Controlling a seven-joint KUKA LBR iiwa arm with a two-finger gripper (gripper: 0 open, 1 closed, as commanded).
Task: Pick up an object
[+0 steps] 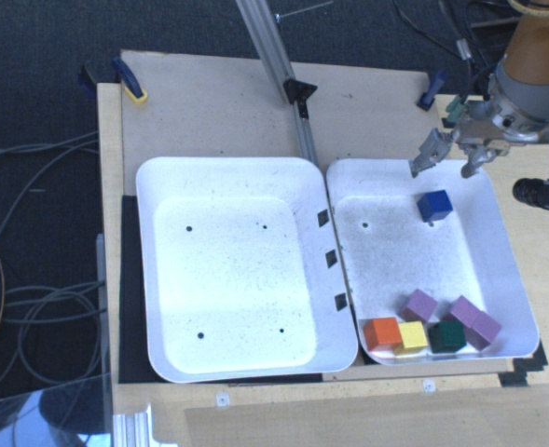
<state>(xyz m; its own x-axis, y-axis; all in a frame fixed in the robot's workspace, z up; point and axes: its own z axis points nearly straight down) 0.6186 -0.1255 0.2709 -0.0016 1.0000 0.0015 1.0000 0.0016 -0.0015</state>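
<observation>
A blue cube [434,205] lies alone in the far part of the right bin [498,240]. Along that bin's near edge sit an orange block [381,331], a yellow block [412,336], a dark green block [447,335] and two purple blocks [421,304] [475,319]. My gripper [453,158] hangs over the bin's far rim, above and just behind the blue cube. Its two fingers are spread apart with nothing between them.
The left bin [227,268] lies beside the right one. A slanted metal rod [272,49] crosses the bench behind the bins. Blue clamps [130,79] [431,89] sit at the bench's far corners. Cables trail on the floor to the left.
</observation>
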